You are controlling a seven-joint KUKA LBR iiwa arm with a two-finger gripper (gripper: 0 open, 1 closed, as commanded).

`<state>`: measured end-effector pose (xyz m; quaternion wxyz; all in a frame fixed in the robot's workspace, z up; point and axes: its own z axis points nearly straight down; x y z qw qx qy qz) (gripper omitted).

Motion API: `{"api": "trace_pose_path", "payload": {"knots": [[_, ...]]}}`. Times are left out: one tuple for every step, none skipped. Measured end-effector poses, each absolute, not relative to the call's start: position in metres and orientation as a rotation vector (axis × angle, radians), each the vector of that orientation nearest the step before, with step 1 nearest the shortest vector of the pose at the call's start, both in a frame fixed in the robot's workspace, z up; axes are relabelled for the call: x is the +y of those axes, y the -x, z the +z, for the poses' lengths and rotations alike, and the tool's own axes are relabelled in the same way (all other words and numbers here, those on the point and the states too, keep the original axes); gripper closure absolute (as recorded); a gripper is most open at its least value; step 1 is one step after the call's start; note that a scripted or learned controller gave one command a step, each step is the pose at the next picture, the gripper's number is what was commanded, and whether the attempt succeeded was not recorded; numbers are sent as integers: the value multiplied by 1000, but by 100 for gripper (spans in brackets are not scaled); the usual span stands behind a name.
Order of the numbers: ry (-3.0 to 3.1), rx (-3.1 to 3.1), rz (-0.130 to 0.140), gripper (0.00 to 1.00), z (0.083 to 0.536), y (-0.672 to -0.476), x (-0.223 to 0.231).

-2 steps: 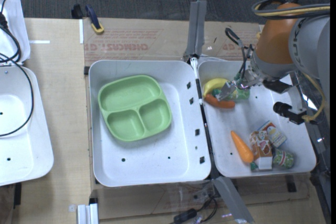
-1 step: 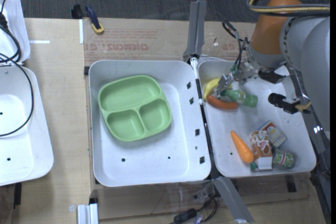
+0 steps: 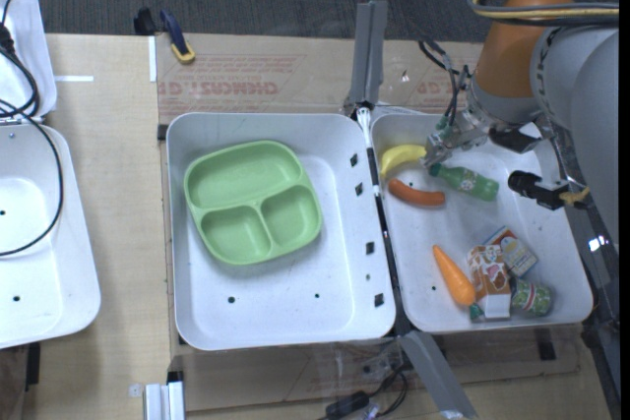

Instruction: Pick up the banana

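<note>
The yellow banana point(image 3: 401, 158) lies in the right bin point(image 3: 551, 241), in its far left corner close to the bin wall. My gripper point(image 3: 439, 150) hangs low over the bin, just at the banana's right end and directly above the cap end of a green bottle point(image 3: 470, 181). The view does not show whether the gripper touches the banana. The grey arm with its orange band comes down from the upper right and hides the bin's far right corner.
An orange sausage point(image 3: 416, 196) lies just in front of the banana. A carrot point(image 3: 454, 276), a snack packet point(image 3: 500, 263) and a small can point(image 3: 533, 299) sit near the front of the right bin. The left bin point(image 3: 197, 300) holds a green divided plate point(image 3: 254, 202).
</note>
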<state>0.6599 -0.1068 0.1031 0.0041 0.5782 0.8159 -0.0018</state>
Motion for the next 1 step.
{"api": "trace_pose_path", "payload": {"knots": [[-1812,2558,-2,0,103,-660,-105]]}}
